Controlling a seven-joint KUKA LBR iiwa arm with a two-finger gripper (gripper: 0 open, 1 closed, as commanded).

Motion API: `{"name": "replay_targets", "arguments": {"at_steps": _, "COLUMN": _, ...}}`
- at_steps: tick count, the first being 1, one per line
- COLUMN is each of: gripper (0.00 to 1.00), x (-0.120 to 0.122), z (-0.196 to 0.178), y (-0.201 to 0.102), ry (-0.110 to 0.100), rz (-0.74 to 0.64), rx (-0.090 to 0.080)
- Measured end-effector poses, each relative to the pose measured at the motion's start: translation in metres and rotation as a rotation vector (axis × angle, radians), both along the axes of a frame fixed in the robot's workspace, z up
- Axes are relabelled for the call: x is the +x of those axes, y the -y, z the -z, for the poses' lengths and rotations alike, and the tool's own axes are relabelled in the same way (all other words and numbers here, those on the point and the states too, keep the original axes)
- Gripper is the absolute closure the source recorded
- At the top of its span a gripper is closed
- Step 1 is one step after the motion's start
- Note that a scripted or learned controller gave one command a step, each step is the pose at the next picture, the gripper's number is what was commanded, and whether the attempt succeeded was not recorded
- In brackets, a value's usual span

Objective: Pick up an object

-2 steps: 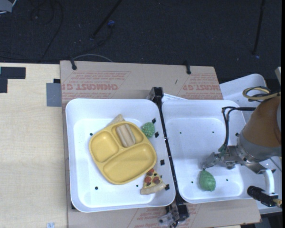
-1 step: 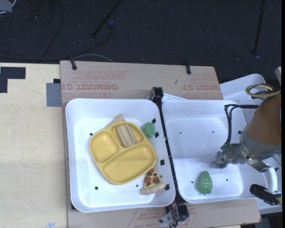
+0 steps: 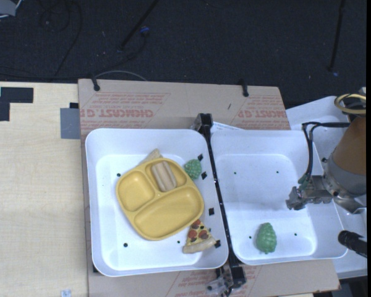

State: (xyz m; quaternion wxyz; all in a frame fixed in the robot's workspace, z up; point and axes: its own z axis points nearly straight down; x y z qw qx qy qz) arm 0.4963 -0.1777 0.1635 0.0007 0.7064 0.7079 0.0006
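Two shallow white bins sat side by side on the desk, a left bin and a right bin, with brown cardboard showing beyond their far edges.

The left bin held four things. One yellow divided tray lay tilted in the middle, with three compartments. One tan, sausage-like piece rested in the tray's far right compartment; the other two compartments showed only yellow. One small green toy, bumpy like broccoli, sat just beside the tray's far right edge, close to the wall between the bins. One toy pizza slice lay at the tray's near right corner, touching or nearly touching it, close to the bin's near wall.

The right bin held one green bumpy object, rounded and standing alone on the bin floor toward the near side, right of centre.

The jaws hung at the right side of the right bin, above its floor and well apart from the green bumpy object, which lay nearer and further left. Whether the jaws were spread or pressed together could not be told at this angle. The arm came in from the right, its orange band showing above the wrist, with a black cable looping over the bin's far right corner.
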Motion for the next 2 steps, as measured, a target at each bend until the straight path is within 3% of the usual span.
{"name": "replay_targets", "arguments": {"at_steps": 2, "gripper": 1.0, "x": 0.011, "z": -0.121, "y": -0.007, "ry": 0.002, "rz": 0.0, "rx": -0.001}}
